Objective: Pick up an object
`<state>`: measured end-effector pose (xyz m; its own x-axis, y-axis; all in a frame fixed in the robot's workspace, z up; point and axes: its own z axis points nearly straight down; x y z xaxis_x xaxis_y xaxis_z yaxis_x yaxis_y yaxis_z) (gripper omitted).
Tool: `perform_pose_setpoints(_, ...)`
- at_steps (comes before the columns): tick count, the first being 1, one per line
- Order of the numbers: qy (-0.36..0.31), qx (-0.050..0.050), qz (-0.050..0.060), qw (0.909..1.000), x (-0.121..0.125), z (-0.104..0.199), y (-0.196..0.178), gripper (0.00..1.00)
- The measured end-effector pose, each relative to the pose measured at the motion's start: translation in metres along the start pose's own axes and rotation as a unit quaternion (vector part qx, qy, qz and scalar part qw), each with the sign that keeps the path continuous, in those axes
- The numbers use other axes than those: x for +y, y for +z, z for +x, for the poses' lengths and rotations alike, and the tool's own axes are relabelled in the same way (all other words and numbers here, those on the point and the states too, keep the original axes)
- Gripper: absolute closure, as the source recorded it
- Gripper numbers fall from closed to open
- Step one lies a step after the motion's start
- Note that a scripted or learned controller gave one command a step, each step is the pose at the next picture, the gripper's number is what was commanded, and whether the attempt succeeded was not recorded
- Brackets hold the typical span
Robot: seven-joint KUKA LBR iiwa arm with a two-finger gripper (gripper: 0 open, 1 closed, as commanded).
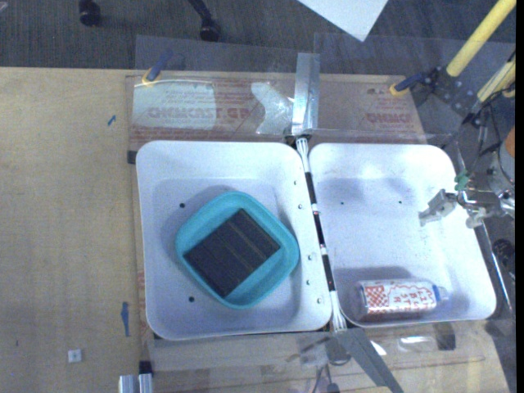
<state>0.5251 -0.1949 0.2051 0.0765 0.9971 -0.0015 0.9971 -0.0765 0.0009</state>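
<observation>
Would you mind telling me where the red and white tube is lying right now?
The red and white tube lies on its side in the right bin, against its near wall, below the gripper.

Teal dish [237, 248] with dark ridged inset. Tube [399, 295] red-and-white patterned, blue cap. Both bins [164, 170] white, bench [57, 219] tan

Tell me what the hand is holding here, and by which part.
Nothing. The hand sits at the right bin's far right edge, apart from the red-and-white tube lying near the front wall.
</observation>
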Motion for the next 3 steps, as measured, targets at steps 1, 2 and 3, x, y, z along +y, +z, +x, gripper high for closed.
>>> perform_pose_setpoints(1, -0.016, 0.001, 0.001, 0.9999, -0.030, 0.063, 0.085, 0.00)
perform_pose_setpoints(2, 0.166, 0.000, 0.001, 0.9861, -0.020, 0.018, 0.004, 0.00)
perform_pose_setpoints(3, 0.243, 0.000, 0.001, 0.9699, -0.043, 0.095, 0.088, 0.00)
